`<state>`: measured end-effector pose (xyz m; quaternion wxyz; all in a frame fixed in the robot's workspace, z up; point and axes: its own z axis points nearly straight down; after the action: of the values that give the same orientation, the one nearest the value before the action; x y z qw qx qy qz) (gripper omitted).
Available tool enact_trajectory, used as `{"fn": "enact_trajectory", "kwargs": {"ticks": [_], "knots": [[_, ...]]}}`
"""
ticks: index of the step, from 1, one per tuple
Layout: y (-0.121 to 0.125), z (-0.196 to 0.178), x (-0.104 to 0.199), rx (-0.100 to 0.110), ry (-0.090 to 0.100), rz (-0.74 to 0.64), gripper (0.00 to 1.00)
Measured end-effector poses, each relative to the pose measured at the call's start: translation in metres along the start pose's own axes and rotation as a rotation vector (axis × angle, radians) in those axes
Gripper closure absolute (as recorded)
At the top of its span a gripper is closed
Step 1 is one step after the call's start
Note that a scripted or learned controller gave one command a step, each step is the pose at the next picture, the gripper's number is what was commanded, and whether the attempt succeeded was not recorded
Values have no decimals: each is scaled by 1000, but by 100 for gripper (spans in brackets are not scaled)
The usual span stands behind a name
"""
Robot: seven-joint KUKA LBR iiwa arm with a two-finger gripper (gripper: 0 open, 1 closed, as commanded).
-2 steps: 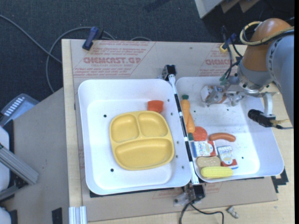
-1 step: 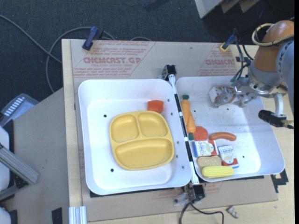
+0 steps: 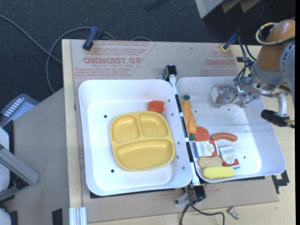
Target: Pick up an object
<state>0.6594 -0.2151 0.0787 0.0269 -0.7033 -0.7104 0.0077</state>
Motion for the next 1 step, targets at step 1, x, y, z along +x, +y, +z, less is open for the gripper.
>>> {"fn": "enact_trajectory", "kwargs": {"ticks": [1], "knots": [[0,0,2,-2,-6,1,0]]}}
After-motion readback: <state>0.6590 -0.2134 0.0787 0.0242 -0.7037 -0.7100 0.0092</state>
